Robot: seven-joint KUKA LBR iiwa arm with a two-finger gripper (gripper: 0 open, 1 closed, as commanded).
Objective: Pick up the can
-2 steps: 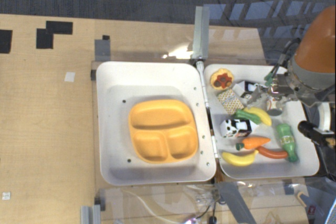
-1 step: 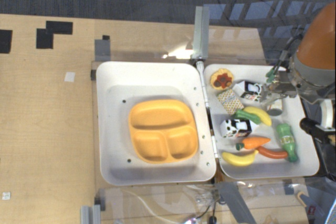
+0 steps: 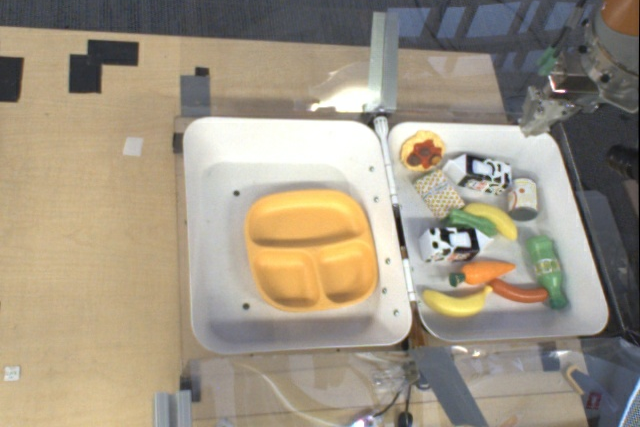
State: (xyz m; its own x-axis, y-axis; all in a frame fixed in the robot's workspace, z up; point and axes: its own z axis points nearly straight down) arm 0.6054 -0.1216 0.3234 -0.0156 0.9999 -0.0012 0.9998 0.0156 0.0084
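Currently the gripper (image 3: 540,110) hangs at the far right corner of the right bin (image 3: 585,245), about over its back rim. Can't tell if the fingers are open or closed; too small and blurred. Nothing visible between them.

Near to far, all relative to the fingers:
- yellow banana (image 3: 455,301), orange carrot (image 3: 487,270), red sausage-shaped toy (image 3: 520,292): farthest off, along the near edge of the bin, toward the camera and left.
- green bottle (image 3: 546,267): toward the camera, about straight below the fingers in view.
- cow-print carton (image 3: 452,241), second banana (image 3: 492,220): mid-bin, left and nearer the camera.
- can (image 3: 523,198): small grey cylinder, close to the fingers, a short way toward the camera and slightly left. Seems to lie on its side, pale end face toward the camera; long axis probably runs near-far, hard to be sure. Sits just beside another cow-print box (image 3: 482,174) on its left.

Left bin (image 3: 215,215) with the yellow tray (image 3: 310,247) is well off to the left, irrelevant.

Judgement: next move is a short pull toward the camera, then descend, closing across the can's width.
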